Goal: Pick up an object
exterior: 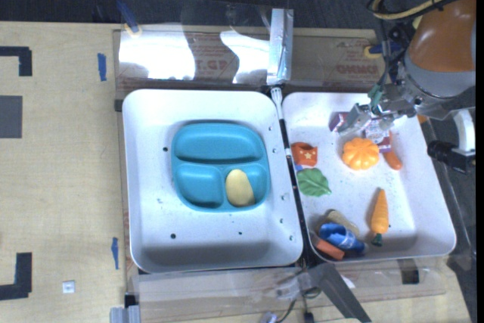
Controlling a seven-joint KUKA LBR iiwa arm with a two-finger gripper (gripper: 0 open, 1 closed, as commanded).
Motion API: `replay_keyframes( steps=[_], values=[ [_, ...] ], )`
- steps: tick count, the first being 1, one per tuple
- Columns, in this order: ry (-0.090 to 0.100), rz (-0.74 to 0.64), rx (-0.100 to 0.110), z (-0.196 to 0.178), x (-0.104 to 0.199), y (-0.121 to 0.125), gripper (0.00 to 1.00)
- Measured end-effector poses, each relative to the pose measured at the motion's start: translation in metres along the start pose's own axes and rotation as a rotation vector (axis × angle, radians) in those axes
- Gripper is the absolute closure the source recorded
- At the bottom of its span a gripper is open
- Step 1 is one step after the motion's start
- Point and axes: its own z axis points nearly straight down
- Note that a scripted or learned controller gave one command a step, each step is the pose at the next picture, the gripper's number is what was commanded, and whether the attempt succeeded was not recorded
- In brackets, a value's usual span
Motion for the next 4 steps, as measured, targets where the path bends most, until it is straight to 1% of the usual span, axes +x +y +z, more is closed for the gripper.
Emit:
replay_keyframes(
  steps=[1,2,3,4],
  values=[
    [-0.002,0.017,-0.005,-0.133,0.006,0.001,0.0],
    [0.002,0.193,0.017,0.034,-0.053,-0.057,0.0],
    [-0.001,0.166,0.001,0.138,-0.052,-0.073,0.0],
    [0.0,0.119,0.001,0.138,-0.05,-0.101,0.0]
  ],
)
